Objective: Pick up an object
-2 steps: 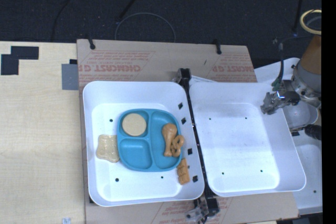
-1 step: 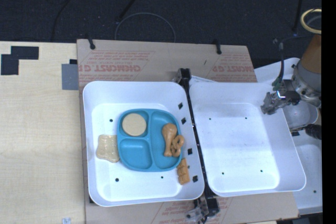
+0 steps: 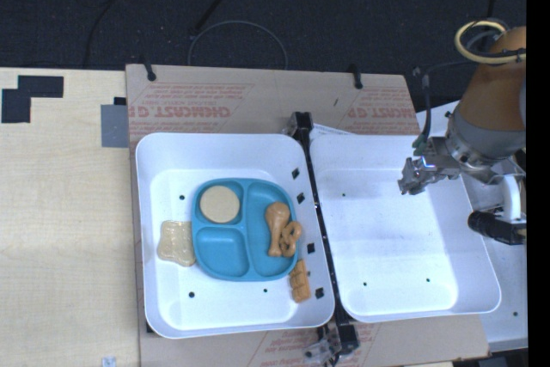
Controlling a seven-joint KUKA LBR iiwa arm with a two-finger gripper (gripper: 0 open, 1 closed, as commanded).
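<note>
The gripper (image 3: 415,181) hangs over the right bin (image 3: 404,288) at about two o'clock, too small and dark for me to tell its state, and the arm (image 3: 490,112) is cut off at the frame's edge. In the left bin (image 3: 163,305) sits a blue divided plate (image 3: 225,258): a round cracker (image 3: 219,204) at eleven o'clock, a pretzel-like piece (image 3: 282,229) at three. A pale toast-like slice (image 3: 176,242) touches its nine o'clock rim; a small brown lump (image 3: 299,281), hard to identify, lies at five.

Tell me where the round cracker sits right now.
The round cracker lies in the upper-left compartment of the blue plate, inside the left bin, far from the gripper over the right bin.
</note>
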